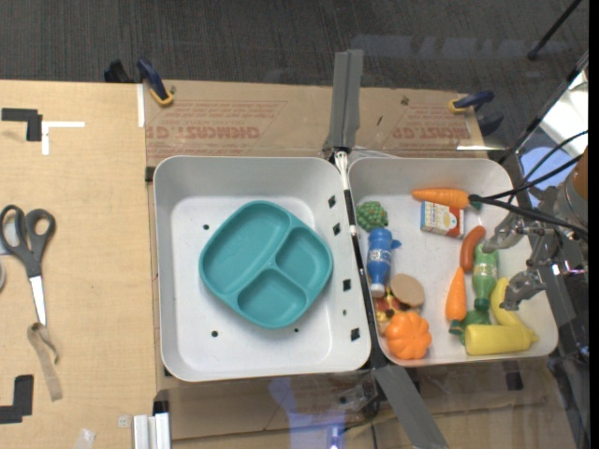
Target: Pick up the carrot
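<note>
Two orange carrots lie in the right bin (393,181). One carrot (440,196) rests crosswise near the far wall, above a small carton (438,219). The other carrot (456,295) points lengthwise near the middle right, its green end toward the front, between a brown round toy (407,291) and a green bottle (484,274). My gripper (511,265) hovers over the bin's right edge, just right of the green bottle, open, with nothing held between its fingers. It is a short way right of the lengthwise carrot.
The right bin also holds broccoli (372,215), a blue bottle (379,255), a red chili (471,246), an orange pumpkin (408,335) and a yellow block (501,338). The left bin (178,251) bears a teal divided plate (267,265). Scissors (28,241) lie at the far left.
</note>
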`<state>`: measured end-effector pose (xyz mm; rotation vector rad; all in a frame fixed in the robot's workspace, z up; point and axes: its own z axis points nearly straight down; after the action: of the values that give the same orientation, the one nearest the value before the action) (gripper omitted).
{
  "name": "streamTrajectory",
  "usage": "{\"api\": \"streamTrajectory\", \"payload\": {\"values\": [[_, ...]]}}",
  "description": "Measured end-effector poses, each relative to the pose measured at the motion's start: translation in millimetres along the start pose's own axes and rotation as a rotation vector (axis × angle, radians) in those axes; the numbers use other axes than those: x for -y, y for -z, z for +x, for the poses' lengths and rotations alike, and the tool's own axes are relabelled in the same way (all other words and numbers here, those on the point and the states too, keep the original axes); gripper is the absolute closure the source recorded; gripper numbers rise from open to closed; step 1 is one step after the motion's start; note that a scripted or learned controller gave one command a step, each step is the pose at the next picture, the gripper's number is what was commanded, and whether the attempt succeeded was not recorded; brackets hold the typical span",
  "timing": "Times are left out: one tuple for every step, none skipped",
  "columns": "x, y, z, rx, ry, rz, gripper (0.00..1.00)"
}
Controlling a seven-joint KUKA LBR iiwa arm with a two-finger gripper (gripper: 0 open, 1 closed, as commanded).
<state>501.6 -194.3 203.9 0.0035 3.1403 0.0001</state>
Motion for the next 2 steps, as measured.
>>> {"api": "streamTrajectory", "payload": {"values": [[-6.1, -104.9, -2.9, 0.029, 0.063, 0.008, 0.0], [-70.2, -111.7, 20.5, 0.0, -0.05, -0.001, 0.0]]}}
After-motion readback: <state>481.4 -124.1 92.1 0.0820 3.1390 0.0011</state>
